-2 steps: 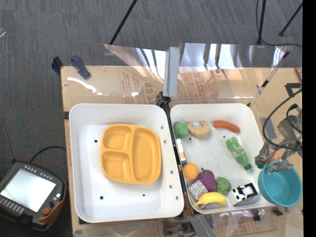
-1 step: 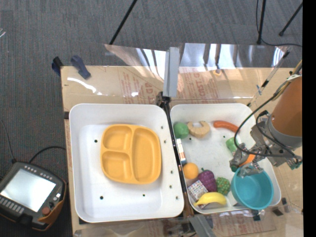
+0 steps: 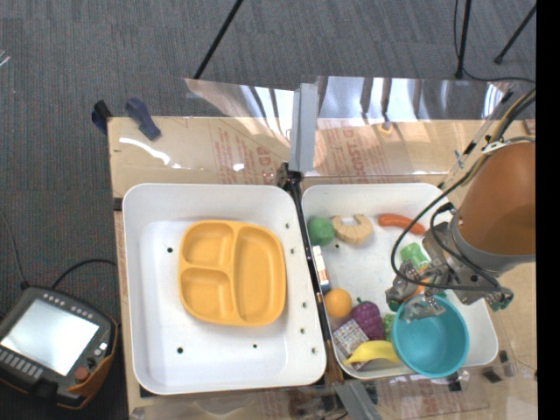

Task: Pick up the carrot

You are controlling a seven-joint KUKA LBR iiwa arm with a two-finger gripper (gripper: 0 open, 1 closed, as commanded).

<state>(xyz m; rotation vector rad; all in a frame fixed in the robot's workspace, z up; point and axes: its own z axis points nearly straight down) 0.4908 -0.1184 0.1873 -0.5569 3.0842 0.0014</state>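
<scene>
Hovering over the front right part of the right bin (image 3: 398, 191), the gripper (image 3: 426, 303) is hanging just above the teal bowl (image 3: 430, 339), beneath the arm's orange band; from this single overhead camera view it cannot be told whether it is released or clenched, and nothing is visibly in its grasp.

The carrot (image 3: 400, 222) is lying near the back edge of that bin, just right of the bagel (image 3: 353, 228) and well apart from the tool. To take it cleanly, the arm is likely needing to travel toward the back edge, turn the wrist so the closing line runs across the carrot's narrow width, and descend on its middle rather than its tapered end. Clearance looks fair: bare bin floor is showing around the carrot, with the bagel its closest neighbour.

Elsewhere in the bin, a green fruit (image 3: 320, 230) is sitting near the back left corner, an orange (image 3: 337, 304) and purple grapes (image 3: 367, 318) along the left wall, and a banana (image 3: 374, 353) at the front edge beside the bowl.

A yellow divided plate (image 3: 232, 271) is resting in the middle of the left bin (image 3: 149, 208). Both bins are sitting on a cardboard-covered bench (image 3: 219, 151) over dark carpet, with a teach pendant (image 3: 54, 344) lying on the floor off the bench's front left corner.
</scene>
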